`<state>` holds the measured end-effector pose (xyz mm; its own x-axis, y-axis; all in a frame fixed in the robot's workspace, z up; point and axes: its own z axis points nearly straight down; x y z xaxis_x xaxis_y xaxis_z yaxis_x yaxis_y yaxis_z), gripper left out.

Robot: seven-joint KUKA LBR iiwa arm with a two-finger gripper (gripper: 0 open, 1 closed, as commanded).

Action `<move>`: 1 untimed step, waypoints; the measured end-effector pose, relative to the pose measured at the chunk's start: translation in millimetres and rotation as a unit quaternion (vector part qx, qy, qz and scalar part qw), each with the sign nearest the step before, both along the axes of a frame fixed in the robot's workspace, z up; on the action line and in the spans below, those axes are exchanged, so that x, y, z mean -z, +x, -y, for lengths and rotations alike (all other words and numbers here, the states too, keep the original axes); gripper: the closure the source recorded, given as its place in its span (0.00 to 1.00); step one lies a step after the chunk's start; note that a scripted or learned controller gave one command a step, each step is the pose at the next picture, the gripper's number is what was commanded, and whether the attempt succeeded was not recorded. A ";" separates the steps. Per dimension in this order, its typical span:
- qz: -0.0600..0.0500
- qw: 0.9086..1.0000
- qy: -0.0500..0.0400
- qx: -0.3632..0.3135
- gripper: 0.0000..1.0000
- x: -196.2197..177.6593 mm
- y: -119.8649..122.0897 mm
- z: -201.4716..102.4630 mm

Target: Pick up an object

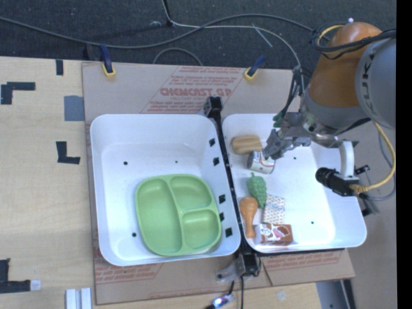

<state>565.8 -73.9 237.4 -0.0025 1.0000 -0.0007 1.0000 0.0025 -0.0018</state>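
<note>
Over the right bin (335,234), the end effector (269,154) touches a small silver can (262,164); its grip cannot be told.

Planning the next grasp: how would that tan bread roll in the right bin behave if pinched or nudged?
The bread roll looks rounded and elongated, so it would probably roll if nudged sideways. It seems a light toy. Its smooth curved surface might slip from a narrow pinch.
</note>
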 end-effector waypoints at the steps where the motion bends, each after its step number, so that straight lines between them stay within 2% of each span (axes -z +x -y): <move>1: 0.000 1.000 0.000 -0.001 1.00 12.4 -2.5 -47.9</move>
